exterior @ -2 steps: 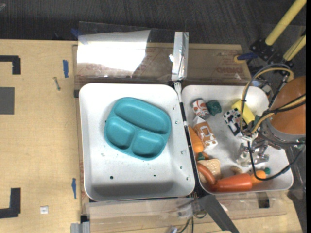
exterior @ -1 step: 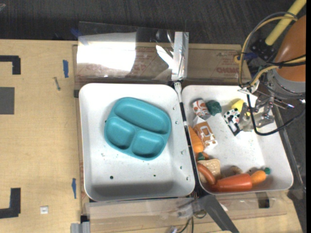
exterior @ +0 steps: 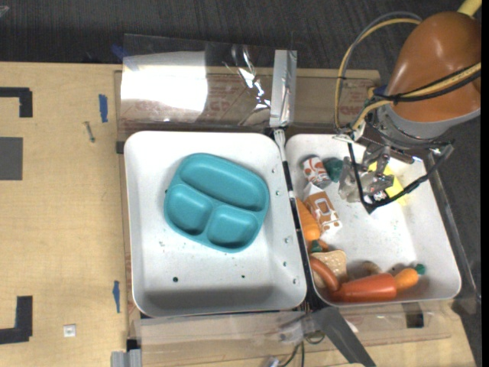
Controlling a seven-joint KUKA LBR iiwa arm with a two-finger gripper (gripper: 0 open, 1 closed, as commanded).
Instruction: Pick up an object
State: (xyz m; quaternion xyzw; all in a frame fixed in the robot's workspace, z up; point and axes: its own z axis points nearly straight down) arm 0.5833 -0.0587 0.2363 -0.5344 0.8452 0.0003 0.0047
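Nearby, toy food (exterior: 359, 281) crowds gripper (exterior: 372, 182).

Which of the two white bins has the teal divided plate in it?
The left bin; the teal plate lies alone there, while the right bin holds the small toys.

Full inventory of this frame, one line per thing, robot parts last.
Bins: 2, white, side by side on the bench.
Divided plate: 1, teal, middle of the left bin.
Small can: 1, white and orange-red, upper left of the right bin.
Small carton: 1, orange and white, left side of the right bin.
Carrot-like toy: 1, orange-red with a green tip, along the right bin's near wall.
Yellow piece: 1, yellow, under the gripper; kind unclear.
Other small toys: several, mixed colours, lower left of the right bin; too cluttered to count.
Clear plastic sheet: 1, shiny, behind the left bin.
Arm: 1, grey with orange band, upper right.
Gripper: 1, metal, over the right bin.
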